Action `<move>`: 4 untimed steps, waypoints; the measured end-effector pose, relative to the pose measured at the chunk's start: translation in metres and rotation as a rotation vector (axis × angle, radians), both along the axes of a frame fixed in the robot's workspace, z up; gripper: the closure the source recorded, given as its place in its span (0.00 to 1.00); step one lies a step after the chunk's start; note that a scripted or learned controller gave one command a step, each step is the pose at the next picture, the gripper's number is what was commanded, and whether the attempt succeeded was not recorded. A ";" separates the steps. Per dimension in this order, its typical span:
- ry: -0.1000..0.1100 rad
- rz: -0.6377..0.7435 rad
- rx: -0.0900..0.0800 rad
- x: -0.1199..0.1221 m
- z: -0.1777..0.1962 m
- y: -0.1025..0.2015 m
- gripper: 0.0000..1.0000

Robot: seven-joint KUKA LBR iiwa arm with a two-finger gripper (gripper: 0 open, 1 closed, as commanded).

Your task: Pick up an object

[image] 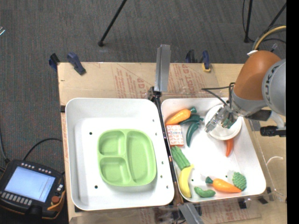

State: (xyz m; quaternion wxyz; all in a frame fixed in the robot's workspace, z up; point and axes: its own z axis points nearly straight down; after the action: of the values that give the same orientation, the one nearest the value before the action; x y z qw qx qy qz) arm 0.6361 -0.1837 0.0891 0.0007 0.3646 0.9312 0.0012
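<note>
My gripper point(217, 122) hangs low in the right bin point(247, 143), over the left side of a white bowl point(227, 131) near the bin's back. A red chili point(229, 147) lies just in front of the bowl. To the left of the gripper are an orange carrot point(178, 116) and a dark green pepper point(191, 128). A red and white packet point(175, 136), a green cucumber point(181, 157) and a banana point(185, 181) line the bin's left wall. Whether anything is held cannot be seen.
Along the right bin's front lie a green pickle point(204, 192), a second carrot point(223, 185) and a knobbly green piece point(239, 180). The left bin point(77, 125) holds a green divided plate point(127, 157). A teach pendant point(30, 185) sits at the lower left.
</note>
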 end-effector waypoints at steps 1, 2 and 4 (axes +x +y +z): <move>-0.001 0.003 0.000 0.000 0.000 0.001 0.00; 0.001 0.004 0.000 -0.007 -0.001 0.063 0.00; 0.003 -0.351 -0.001 0.004 -0.001 0.081 0.00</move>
State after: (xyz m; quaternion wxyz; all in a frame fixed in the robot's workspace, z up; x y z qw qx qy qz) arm 0.6402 -0.1030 0.0880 0.0000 0.5216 0.8532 0.0000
